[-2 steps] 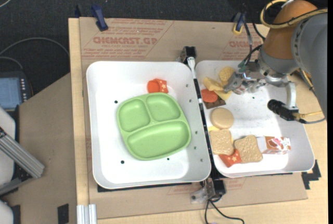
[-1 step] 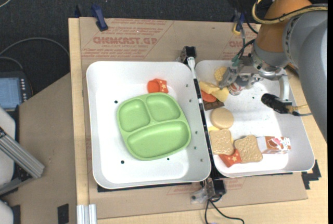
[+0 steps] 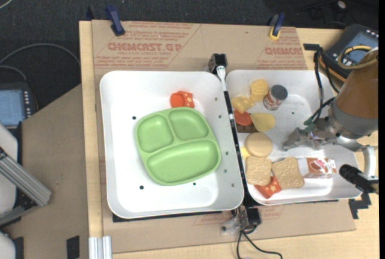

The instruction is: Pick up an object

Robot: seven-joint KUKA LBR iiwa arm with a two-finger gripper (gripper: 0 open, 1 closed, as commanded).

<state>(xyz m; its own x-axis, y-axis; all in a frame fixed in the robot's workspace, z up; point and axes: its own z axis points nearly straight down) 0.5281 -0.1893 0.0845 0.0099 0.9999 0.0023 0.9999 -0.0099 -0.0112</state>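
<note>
Now the claw (image 3: 301,137), fingers apparently spread and gripping nothing, is seen just right of the round bun (image 3: 258,145). Light and slightly squashy, judged best pinched gently across its sides.

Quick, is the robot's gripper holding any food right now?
Gripper: cannot be told; it hangs over the right bin near the round bun.

A green divided tray (image 3: 177,145) lay in the left white bin (image 3: 114,131). Just beyond the tray's far edge sat a small orange-red toy (image 3: 181,98).
</note>
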